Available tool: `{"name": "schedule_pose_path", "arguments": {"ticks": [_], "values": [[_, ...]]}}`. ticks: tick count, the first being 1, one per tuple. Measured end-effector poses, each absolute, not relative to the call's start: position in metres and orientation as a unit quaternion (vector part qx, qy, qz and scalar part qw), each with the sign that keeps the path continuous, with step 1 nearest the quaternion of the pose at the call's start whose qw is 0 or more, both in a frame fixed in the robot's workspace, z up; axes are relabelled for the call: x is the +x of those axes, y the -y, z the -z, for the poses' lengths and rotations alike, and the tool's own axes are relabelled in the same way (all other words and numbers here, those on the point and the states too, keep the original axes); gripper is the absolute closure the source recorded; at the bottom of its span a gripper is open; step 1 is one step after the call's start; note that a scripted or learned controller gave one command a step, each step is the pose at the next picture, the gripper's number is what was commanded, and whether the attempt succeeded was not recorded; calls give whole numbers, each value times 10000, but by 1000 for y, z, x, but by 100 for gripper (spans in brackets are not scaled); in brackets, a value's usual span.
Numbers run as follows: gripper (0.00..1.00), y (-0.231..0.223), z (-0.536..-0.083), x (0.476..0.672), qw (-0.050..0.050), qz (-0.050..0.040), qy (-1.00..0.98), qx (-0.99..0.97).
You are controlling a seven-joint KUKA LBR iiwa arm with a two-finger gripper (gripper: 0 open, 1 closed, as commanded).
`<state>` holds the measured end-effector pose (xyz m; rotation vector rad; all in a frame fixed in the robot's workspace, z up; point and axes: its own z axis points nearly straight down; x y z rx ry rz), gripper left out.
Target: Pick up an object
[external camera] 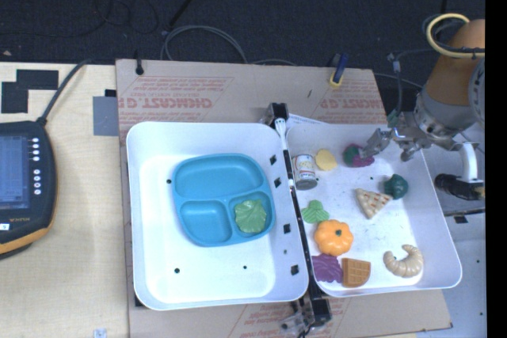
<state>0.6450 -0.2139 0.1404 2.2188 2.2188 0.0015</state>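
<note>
- Near edge of right bin point(444, 269): croissant point(404, 261) at right, waffle piece point(356, 272) w/ purple grapes point(326, 268) touching it on its left.
- Just beyond those: orange pumpkin point(333, 237), small green leaf point(314, 212) just above-left of it.
- Mid right bin: pizza slice point(371, 202), dark green broccoli-like piece point(395, 187) near its upper right, apart.
- Small can point(305, 171) by the divider, yellow lemon-like piece point(325, 161) just beside it.
- Left bin point(150, 249): blue divided plate point(214, 194) w/ green lettuce leaf point(251, 215) in its near-right compartment.
- Far part of right bin: purple item point(358, 157), maybe eggplant.
- Gripper point(391, 141) low over far-right rim, fingers spread apart, nothing between them; one fingertip just beside the purple item, contact unclear.
- Arm body point(451, 83) at far right, orange band above wrist.
- Far left, off the bins: teach pendant point(22, 178) on bench.
</note>
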Motion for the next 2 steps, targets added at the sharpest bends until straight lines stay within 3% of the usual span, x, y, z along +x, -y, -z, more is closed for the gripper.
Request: {"name": "schedule_pose_path", "arguments": {"ticks": [1,2], "values": [[0,167,-84,643,-31,10,-7081,7061],[0,216,-184,645,34,-6,-7065,7077]]}}
